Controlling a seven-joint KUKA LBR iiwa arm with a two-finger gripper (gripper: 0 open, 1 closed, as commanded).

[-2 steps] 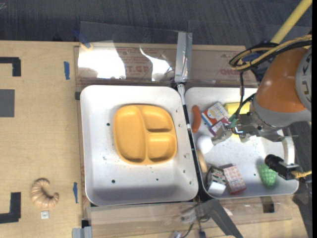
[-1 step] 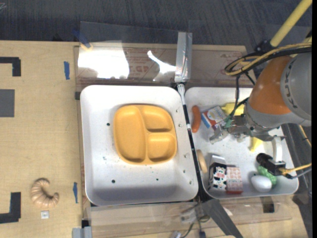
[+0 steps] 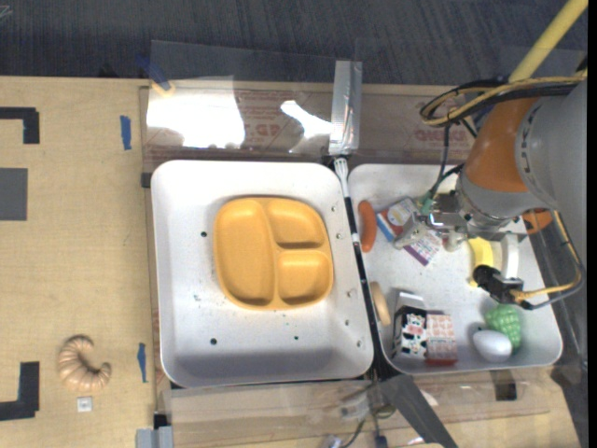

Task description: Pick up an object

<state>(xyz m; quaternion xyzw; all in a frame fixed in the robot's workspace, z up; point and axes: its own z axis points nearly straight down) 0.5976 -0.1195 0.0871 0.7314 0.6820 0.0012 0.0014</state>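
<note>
Overhead, the arm hangs above the right bin, jaws hidden, so their state is unclear. Below lie a hotdog, banana, green toy and small boxes.

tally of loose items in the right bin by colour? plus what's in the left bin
Right bin:
Orange-red: 1, sausage-shaped piece
Yellow: 1, banana-like piece
Green: 1, bumpy lump
White: 1, rounded piece
Printed packs: 2, packet, box
Left bin:
Yellow: 1, divided plate
Total: 7
</note>
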